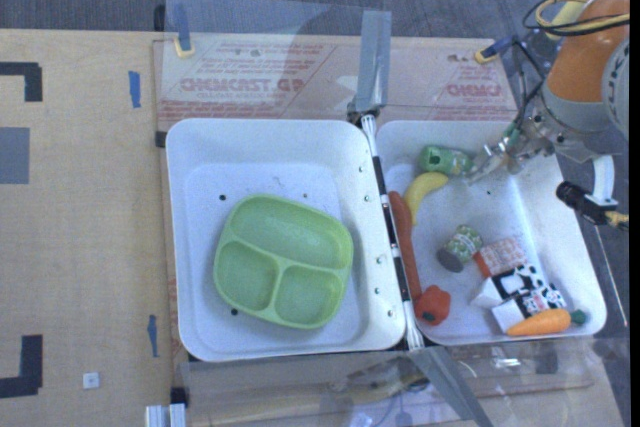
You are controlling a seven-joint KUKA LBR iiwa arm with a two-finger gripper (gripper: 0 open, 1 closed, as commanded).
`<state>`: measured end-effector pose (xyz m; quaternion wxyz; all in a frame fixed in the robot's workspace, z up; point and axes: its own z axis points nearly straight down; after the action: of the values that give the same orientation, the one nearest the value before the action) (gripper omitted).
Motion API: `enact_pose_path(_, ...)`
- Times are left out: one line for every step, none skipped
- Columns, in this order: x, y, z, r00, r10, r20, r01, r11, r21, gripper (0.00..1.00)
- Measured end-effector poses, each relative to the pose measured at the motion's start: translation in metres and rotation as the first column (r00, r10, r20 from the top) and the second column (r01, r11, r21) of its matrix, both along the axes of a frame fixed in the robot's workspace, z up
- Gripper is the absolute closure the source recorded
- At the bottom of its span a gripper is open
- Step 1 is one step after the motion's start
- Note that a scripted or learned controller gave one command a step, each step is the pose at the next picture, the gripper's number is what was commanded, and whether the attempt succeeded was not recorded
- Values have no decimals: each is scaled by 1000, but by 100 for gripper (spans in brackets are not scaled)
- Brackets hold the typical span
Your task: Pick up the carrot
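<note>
Gripper [497,158] hovers at the right bin's [500,205] far edge; whether it is open or closed, I cannot tell. Carrot [540,322] lies well apart, toward the near-right corner.

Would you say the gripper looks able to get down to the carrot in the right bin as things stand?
Probably yes, though it is tight. The carrot lies uncovered on top, in the near right corner of the right bin. A black-and-white carton touches its far side and the bin wall hems it in. The gripper hovers at the far end.
</note>
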<state>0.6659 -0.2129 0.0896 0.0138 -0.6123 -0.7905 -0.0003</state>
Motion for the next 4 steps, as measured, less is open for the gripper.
enact_pose_path(-26,35,54,1000,2,23,-2,1000,-17,0)
enact_pose_path(-1,60,-5,1000,22,12,-22,1000,-17,0)
enact_pose_path(-1,60,-5,1000,22,12,-22,1000,-17,0)
enact_pose_path(-1,60,-5,1000,22,12,-22,1000,-17,0)
